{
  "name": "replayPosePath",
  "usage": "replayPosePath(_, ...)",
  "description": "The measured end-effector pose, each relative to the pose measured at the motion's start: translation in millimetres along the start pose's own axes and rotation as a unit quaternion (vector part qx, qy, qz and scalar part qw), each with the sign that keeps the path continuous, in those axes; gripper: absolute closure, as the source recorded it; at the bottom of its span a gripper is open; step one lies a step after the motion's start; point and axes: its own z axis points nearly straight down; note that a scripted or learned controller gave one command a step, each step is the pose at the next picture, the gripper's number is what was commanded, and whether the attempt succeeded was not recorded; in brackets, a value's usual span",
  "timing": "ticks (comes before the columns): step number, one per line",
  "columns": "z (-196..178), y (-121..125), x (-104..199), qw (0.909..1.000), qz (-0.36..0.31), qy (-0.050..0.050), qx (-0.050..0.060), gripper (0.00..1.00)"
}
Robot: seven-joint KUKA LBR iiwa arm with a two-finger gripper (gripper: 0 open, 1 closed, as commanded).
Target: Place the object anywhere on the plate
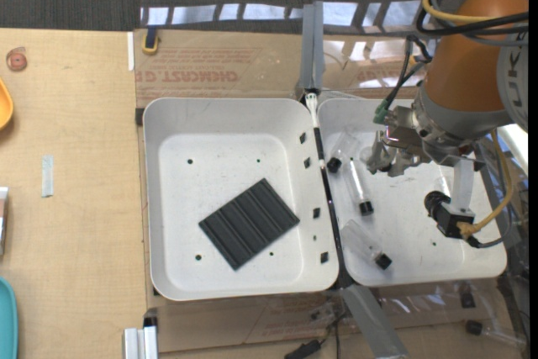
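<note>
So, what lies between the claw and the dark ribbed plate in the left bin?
In the camera view, between claw and plate lie a clear tube, the bins' meeting rims and bare white floor.

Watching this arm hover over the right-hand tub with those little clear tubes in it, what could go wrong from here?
The clear plastic tubes with black caps look thin and see-through against the white right bin, so the gripper might close on nothing or nudge one away. Another capped tube lies close to the bin's edge, an awkward spot to reach. The dark ribbed rectangular plate lies in the left white bin, so a loosely held tube could drop while crossing the divider.
</note>
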Motion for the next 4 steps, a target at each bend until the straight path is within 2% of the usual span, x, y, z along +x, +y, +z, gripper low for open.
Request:
replayPosePath(1,26,-51,63,0.9992,-0.039,0.000,0.001,1.00)
replayPosePath(2,22,-7,142,0.9986,-0.053,-0.001,0.000,1.00)
replayPosePath(3,1,-21,104,0.9762,-0.217,0.000,0.000,1.00)
replayPosePath(4,1,-21,104,0.9763,-0.217,0.000,0.000,0.00)
